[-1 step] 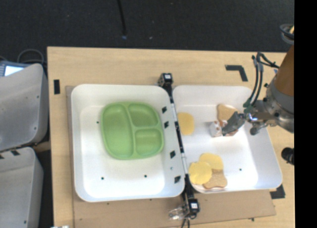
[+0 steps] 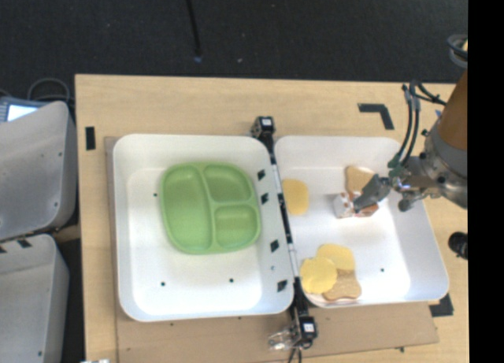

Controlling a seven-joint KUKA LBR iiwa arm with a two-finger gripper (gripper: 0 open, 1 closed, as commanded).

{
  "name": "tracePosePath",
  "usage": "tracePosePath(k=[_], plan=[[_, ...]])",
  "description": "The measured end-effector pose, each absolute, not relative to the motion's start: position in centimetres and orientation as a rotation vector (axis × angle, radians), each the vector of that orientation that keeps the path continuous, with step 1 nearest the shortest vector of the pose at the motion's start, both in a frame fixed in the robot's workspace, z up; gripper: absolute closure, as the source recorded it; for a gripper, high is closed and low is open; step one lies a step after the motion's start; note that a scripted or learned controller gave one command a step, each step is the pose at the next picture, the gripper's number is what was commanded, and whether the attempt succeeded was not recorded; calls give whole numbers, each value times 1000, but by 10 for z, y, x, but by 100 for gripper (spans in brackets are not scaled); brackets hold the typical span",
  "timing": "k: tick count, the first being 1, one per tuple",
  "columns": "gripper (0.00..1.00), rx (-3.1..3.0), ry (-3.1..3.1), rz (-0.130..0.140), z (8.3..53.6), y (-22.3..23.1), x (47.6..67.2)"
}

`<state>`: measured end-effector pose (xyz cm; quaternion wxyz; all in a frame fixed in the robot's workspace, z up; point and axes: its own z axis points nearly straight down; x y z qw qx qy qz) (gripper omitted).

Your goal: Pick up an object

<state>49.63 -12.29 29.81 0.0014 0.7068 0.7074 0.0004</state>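
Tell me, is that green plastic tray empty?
Yes. The green three-compartment plastic tray in the left white bin shows bare sections.

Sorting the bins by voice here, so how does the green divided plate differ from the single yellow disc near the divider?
The green divided plate is far larger and has three compartments; the yellow disc is small and plain. The plate lies in the left bin, the disc in the right bin. Both lie flat.

A tray lies in the left bin; food pieces lie in the right bin, on the surface.
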Motion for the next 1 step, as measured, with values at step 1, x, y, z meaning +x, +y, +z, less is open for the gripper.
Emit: tracePosePath(k=[1], plan=[[0, 2223, 2220, -4, 252, -132, 494]])
